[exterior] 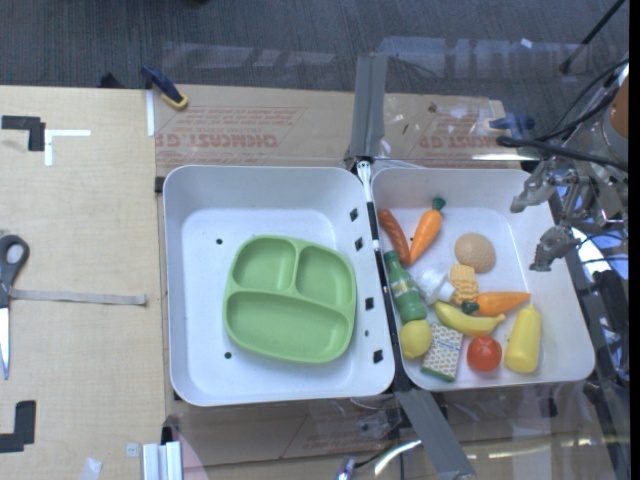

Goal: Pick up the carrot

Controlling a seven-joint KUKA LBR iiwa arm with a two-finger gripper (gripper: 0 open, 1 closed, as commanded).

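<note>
Gripper [548,226] hovering over right bin's [578,360] right rim, fingers parted, gripping nothing. Carrot [426,230] lying clear near back wall, beside a red sausage [393,234]; open floor surrounding.

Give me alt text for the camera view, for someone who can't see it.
Seen from above, the gripper hovers at the right bin's right edge, apart from the carrot lying near the bin's top left among toy foods including a banana and a tomato. The left bin holds a green divided plate.
</note>
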